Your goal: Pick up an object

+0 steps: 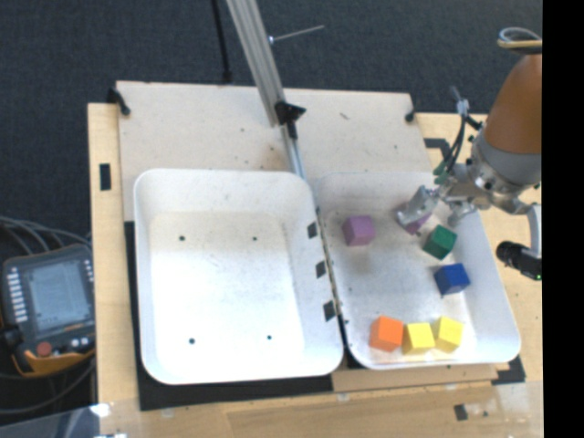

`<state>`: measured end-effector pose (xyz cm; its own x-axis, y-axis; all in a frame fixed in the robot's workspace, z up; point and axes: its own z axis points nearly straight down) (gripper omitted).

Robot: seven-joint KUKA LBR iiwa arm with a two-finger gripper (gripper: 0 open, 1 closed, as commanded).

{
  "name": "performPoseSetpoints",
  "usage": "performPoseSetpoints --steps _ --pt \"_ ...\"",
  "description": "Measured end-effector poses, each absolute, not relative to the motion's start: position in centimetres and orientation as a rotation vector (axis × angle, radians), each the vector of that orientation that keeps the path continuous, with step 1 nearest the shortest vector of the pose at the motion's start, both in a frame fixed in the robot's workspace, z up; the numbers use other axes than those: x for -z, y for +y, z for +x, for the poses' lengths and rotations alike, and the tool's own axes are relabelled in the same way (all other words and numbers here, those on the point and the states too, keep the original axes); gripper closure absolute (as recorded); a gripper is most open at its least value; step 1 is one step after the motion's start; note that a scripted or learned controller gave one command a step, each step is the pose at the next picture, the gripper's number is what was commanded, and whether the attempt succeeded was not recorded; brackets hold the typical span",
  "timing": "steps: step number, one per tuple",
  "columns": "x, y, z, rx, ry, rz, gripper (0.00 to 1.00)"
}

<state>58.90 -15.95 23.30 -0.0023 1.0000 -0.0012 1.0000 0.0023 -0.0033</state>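
Inside right bin (474,349): six coloured blocks (359,229).

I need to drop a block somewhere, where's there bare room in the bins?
The left bin offers open floor wall to wall. In the right bin, the patch between the purple block and the orange block is free; the gripper side is crowded.
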Motion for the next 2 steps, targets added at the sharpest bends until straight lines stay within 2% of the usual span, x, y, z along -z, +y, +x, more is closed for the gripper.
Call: performPoseSetpoints --steps 2 --pt "-14.1 -16.6 57.9 -0.006 -2.217 -2.223 0.0"
